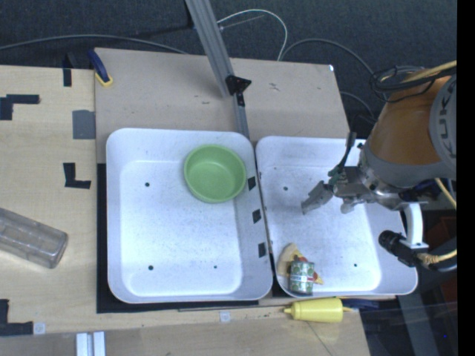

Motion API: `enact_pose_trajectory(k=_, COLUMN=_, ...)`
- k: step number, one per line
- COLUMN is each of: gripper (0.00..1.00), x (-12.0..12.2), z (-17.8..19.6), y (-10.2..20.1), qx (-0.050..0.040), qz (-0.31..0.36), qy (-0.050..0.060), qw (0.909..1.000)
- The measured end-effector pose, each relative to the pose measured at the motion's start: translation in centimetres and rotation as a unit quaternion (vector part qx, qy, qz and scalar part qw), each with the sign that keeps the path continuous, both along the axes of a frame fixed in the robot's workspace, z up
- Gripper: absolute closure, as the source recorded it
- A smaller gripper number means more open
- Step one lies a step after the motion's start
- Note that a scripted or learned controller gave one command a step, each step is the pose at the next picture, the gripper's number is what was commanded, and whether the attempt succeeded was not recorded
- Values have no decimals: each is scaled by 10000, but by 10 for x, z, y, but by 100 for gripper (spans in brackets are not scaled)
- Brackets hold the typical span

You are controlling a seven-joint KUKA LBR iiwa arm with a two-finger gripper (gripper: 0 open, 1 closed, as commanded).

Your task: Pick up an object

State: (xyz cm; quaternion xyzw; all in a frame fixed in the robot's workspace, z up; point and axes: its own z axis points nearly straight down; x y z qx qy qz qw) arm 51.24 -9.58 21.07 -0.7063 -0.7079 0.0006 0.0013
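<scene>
green bowl [214, 173] is seen in the left bin [126, 221], a small can [301, 276] in the right bin's [356, 273] near corner. nothing is gripped; the gripper [332, 199], seemingly spread open, hangs well above the can.

No readable text; the small can's [301, 276] label is too blurred.
</scene>
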Motion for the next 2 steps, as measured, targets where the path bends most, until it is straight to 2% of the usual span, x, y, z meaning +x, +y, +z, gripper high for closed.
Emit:
enact_pose_trajectory(k=1, gripper=0, x=0, z=0, y=0, qx=-2, qz=-1, qy=-1, qw=10000)
enact_pose_trajectory(k=2, gripper=0, x=-11, z=-59, y=0, qx=0, qz=-11, qy=33, qw=10000)
